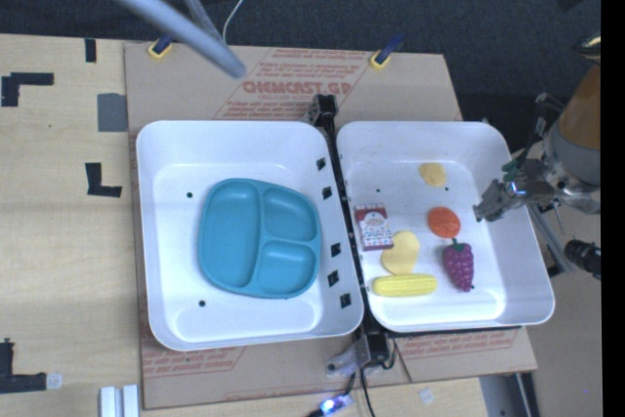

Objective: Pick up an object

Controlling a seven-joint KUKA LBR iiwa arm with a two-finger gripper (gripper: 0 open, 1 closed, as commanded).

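From my seat the pick has not begun. My gripper point(503, 195) sits over the right rim of the right bin point(488, 140), out at the bin's edge, and nothing lies between its fingers. Whether they stand apart or together I cannot tell; they are too small and dark here.

Every candidate lies loose on the right bin's floor: a small yellow piece point(433, 175) toward its far wall, an orange ball point(443, 222) near the middle, purple grapes point(459, 266) just beside and nearer than the ball, a little red-and-white carton point(373, 228) by the left wall, a pale yellow pear shape point(401, 253) and a corn cob point(404, 285) toward the near wall.

The left bin point(161, 161) holds a blue divided plate point(259, 237).

Choosing, descending, closing and lifting all remain, as I judge it.
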